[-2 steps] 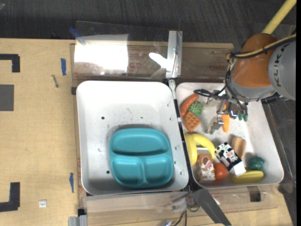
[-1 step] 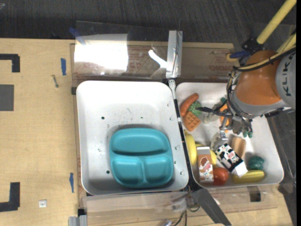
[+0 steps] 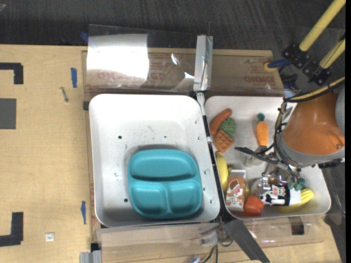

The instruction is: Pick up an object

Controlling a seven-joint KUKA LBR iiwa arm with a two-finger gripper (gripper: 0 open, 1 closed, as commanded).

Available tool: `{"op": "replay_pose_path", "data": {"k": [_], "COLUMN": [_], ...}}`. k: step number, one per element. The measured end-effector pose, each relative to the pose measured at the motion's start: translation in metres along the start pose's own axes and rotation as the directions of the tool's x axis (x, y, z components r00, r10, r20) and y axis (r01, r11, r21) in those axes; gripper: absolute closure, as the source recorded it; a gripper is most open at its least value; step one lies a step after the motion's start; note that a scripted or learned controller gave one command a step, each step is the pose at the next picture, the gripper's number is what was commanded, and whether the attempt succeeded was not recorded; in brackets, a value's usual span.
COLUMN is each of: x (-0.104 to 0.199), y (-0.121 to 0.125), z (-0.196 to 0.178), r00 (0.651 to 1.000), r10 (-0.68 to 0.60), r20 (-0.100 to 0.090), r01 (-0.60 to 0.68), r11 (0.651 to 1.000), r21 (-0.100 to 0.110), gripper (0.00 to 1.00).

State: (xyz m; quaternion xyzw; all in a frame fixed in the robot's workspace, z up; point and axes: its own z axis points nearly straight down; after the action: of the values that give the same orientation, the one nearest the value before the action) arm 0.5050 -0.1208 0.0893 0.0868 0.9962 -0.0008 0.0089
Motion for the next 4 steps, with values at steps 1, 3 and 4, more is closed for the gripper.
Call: {"op": "replay_pose_path", "data": {"k": [1, 3, 4], "x": [-0.094, -0.095, -0.111], "y": [0.009, 0.010, -0.019], "z": [0.003, -0.009, 0.003], "r00": [0.995, 0.995, 0.995], "r10": [-0.096, -0.098, -0.095], "r20": [-0.008, -0.001, -0.008], "r01": [0.096, 0.098, 0.095], "r11": [0.995, 0.995, 0.996], "r21": [-0.002, -0.001, -0.002], "gripper": [0.00, 0.00, 0.00]}}
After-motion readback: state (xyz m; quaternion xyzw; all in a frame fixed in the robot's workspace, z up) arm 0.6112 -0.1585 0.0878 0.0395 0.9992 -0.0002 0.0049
